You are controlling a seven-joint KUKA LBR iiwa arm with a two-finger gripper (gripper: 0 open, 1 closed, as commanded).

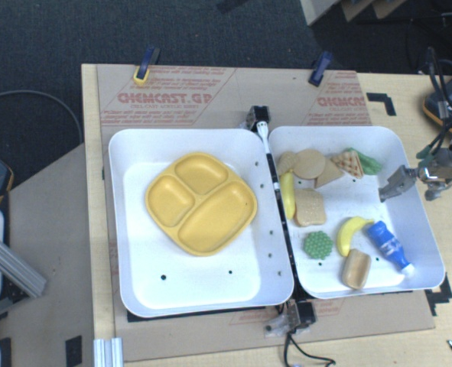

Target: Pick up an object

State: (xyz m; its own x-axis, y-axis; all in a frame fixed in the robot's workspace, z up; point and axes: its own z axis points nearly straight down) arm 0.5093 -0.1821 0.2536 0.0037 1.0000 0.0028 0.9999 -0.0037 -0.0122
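Note:
The right bin (pixel 417 228) holds several toy foods: a tan round biscuit (pixel 310 163), a waffle wedge (pixel 349 162) with a green leaf (pixel 370 163), a long yellow piece (pixel 287 195), a bread slice (pixel 310 208), a green broccoli head (pixel 317 245), a small banana (pixel 349 234), a blue bottle (pixel 388 246) and a brown roll (pixel 356 269). My gripper (pixel 417 186) hangs over the bin's right side, above and to the right of the blue bottle. Its two grey fingers stand apart with only white bin floor between them.
A yellow divided plate (pixel 201 202) lies in the middle of the left bin (pixel 134 274). A black ridge with clamps separates the two bins. Cardboard covers the bench around them, and cables hang at the far right.

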